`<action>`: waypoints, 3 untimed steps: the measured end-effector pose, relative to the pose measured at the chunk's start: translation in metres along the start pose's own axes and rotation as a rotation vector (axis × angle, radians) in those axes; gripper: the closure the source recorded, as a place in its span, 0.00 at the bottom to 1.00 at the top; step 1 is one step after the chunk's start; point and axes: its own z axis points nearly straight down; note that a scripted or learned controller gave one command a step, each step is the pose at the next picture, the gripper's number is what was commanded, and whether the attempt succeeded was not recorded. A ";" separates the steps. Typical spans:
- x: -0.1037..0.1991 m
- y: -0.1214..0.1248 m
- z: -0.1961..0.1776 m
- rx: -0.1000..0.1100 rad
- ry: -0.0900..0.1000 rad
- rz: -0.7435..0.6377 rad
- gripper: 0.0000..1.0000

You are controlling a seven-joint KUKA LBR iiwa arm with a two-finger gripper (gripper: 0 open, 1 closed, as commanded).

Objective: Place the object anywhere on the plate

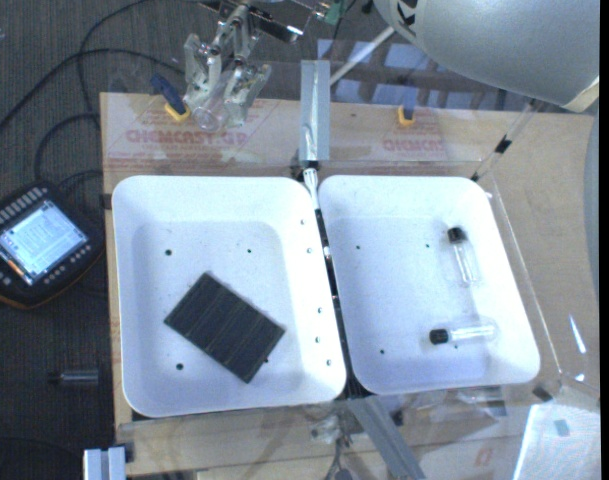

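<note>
**A:** Where's the hand (222,86) right now?

**B:** Up beyond the far edge of the left bin (134,268), hanging over the table (544,168). It grips nothing; whether it's clenched or released I cannot tell.

**A:** And the plate?

**B:** The dark ribbed plate (225,326) lies flat inside the left bin, turned at an angle, towards its near side.

**A:** The objects?

**B:** Two clear vials with black caps in the bin to the right of the left bin. The far vial (462,257) lies lengthwise; the near vial (462,334) lies crosswise, just beside it, not touching.
</note>
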 end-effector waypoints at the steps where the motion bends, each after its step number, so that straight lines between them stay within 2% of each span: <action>1: -0.002 0.000 -0.009 -0.003 -0.008 0.001 1.00; 3: -0.005 0.000 -0.028 -0.009 -0.023 0.004 1.00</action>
